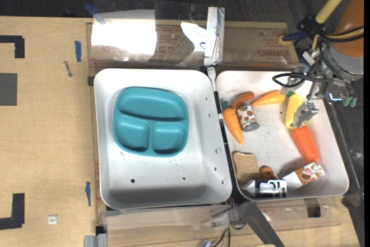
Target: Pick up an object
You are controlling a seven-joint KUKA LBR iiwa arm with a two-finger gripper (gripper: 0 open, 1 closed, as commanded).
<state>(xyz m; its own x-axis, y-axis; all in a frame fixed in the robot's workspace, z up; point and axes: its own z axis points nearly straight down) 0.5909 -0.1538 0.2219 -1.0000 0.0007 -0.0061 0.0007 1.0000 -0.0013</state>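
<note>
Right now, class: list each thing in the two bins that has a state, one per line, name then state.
teal plate: upright, in left bin.
small can: on its side, right bin.
bread slice: flat.
big carrot: lying down.
yellow banana: lying under the claw.

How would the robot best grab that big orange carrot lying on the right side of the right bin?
Probably across the middle of the carrot, coming straight down, jaws closing on its long sides. It lies flat, pointing up-left to down-right, with bare bin floor on its left and a small box near its lower end.
</note>
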